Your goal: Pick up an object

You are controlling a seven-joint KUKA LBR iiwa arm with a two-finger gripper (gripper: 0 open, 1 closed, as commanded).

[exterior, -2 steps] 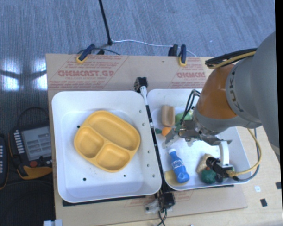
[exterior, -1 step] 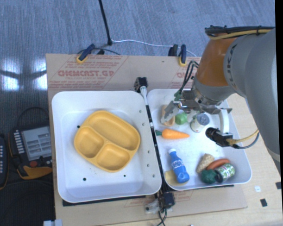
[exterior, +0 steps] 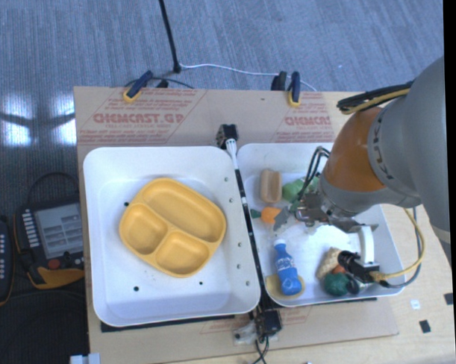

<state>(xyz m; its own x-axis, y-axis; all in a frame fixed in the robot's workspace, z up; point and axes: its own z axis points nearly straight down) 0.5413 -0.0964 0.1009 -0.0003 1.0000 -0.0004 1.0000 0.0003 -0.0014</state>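
The right bin (exterior: 387, 239) holds several small objects. A tan block (exterior: 269, 185) lies at its far left, with a green piece (exterior: 293, 189) beside it and a small orange piece (exterior: 270, 213) just in front. A blue bottle (exterior: 285, 269) lies near the front left. A dark green ball (exterior: 336, 284) and a tan lump (exterior: 330, 262) sit at the front. My gripper (exterior: 292, 211) hangs low over the bin's left half, right next to the orange and green pieces. The wrist hides what is beneath it.
The left bin (exterior: 102, 219) holds a yellow three-part tray (exterior: 172, 226). A ridge (exterior: 244, 214) divides the two bins. The grey arm with its orange band (exterior: 354, 162) covers the right bin's far right side. A black cable (exterior: 362, 266) loops near the front objects.
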